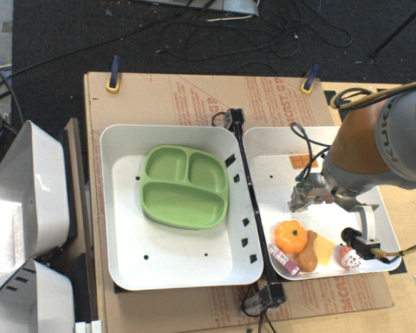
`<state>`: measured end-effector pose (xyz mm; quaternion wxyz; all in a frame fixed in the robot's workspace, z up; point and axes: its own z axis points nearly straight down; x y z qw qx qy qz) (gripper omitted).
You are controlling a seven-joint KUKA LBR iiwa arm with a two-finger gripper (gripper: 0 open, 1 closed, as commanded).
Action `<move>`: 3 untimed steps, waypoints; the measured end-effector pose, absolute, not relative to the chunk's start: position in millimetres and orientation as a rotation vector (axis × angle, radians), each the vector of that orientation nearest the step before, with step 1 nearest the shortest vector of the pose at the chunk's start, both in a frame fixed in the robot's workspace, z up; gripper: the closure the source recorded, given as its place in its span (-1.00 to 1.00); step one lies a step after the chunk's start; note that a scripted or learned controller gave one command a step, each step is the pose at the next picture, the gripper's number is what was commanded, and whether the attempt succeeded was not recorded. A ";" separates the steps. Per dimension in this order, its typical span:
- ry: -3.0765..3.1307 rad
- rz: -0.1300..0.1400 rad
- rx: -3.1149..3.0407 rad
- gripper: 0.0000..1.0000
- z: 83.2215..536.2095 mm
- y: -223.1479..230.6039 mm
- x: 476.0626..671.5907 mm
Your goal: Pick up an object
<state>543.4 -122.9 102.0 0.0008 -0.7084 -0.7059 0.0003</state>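
Toys crowd the right bin's (277,141) near corner, pumpkin (291,236) foremost; gripper (299,198) hovers just above it, whether open I cannot tell.

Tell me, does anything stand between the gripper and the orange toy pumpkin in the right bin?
Nothing visible does. The gripper hangs just above the orange toy pumpkin in the right bin, with bare white floor between them. The brown piece lies on the pumpkin's far side.
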 end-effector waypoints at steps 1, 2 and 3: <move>-2.225 -0.003 -2.221 1.00 151.3 -118.0 535.7; -2.229 -0.005 -2.221 1.00 201.1 -119.6 546.8; -2.226 -0.001 -2.219 1.00 215.0 -119.6 547.5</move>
